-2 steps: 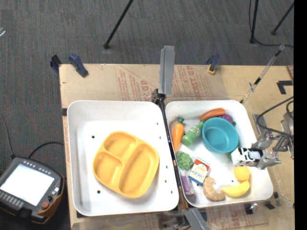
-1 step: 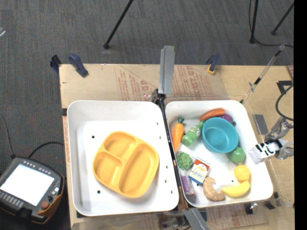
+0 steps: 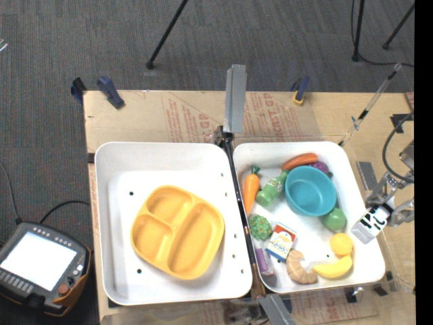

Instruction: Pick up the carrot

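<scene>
The carrot (image 3: pixel 250 189) lies at nine o'clock from the gripper (image 3: pixel 392 207) (open or closed, I cannot tell), its long axis running twelve-to-six.

The gripper (image 3: pixel 390 196) hangs at the far right of the camera view, a little below mid-height. It appears as a small cluster of grey metal parts, tilted downward and toward the left. Behind it a short stretch of the arm (image 3: pixel 408 157) comes in from the right edge, and the frame cuts off most of it. The gripper is too small and blurred here to tell its state.
</scene>
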`<state>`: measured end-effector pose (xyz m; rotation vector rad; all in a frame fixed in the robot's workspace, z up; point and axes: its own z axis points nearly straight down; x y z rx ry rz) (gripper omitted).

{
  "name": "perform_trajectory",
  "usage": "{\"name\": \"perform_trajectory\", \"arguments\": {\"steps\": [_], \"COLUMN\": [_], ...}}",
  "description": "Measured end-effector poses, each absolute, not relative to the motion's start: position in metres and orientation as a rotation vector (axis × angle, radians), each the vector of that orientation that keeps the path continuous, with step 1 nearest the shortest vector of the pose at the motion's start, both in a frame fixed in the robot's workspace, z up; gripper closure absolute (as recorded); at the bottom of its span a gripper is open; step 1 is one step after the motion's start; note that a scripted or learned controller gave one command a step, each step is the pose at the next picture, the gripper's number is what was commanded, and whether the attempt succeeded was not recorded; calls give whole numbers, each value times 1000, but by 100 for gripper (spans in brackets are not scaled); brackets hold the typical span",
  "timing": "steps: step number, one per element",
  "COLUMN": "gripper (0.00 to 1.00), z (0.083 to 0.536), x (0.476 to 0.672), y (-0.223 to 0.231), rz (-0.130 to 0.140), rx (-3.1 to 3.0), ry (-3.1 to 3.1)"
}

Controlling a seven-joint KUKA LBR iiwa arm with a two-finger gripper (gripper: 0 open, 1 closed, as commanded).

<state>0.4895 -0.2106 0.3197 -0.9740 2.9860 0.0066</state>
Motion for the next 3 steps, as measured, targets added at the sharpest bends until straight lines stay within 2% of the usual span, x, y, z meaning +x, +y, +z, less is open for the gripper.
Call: {"name": "perform_trajectory", "arguments": {"steps": [1,2,3], "gripper": [100,100,100], "z": [299,317,333], "x": [495,501,485], "y": [-210,-210,-211], "rz": [9,6,6], "rx": [-1536,-2008,-2392], "ry": [2739,2412,2030]}}
